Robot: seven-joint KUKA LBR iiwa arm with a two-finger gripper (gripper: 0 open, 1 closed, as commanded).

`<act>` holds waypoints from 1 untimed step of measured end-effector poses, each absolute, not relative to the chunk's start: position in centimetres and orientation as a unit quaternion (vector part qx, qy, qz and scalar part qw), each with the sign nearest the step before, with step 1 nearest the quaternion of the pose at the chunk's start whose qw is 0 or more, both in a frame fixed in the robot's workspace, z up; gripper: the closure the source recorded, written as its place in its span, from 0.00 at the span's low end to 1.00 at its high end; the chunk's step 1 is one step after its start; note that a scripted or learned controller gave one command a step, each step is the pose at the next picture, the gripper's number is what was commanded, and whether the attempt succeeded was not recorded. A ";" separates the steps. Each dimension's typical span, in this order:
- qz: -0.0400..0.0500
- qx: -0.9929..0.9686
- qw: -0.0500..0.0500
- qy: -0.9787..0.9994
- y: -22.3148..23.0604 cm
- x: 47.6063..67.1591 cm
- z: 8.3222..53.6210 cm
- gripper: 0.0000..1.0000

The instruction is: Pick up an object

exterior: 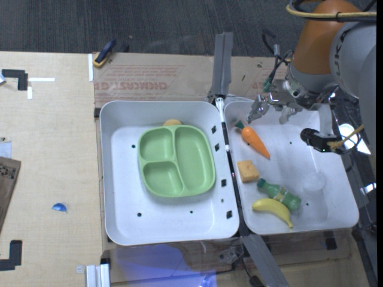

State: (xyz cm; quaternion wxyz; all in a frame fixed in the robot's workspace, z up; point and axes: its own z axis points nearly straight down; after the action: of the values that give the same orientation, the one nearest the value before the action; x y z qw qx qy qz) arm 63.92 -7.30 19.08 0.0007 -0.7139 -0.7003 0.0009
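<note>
Camera view looks down at a slant on two shallow white bins set side by side on a bench. Reaching in from the right, the grey arm (353, 46) with its orange band hangs over the far right corner of the right bin (323, 214), and its gripper (272, 107) sits above that bin's far edge; whether it is wide, narrow or closed on anything cannot be told, since its tip is small and cluttered with cables. On the right bin's floor lie four items. A carrot (255, 141) with a green top lies slantwise near the far left corner, just below and left of the gripper and apart from it. A tan sponge block (248, 171) sits nearer the camera, close to the bin's left wall. A green bottle (279, 195) lies on its side toward the near part of the bin, and a yellow banana (273, 210) lies just beside it, seemingly touching, on the near side. The left bin (119, 220) holds a green divided plate (177, 160) with three compartments, tilted slightly in plan, and a small yellowish object (172, 123) peeks out behind the plate's far rim. A cardboard sheet (149, 76) lies on the bench beyond the left bin.
</note>
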 end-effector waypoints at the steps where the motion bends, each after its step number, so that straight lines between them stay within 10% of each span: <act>1: 0.000 -0.610 -0.001 -0.792 -10.2 63.8 9.2 0.00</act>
State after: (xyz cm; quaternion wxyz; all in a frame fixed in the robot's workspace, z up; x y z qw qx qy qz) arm 63.79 -10.23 9.23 -0.0007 -0.6102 -0.7923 0.0001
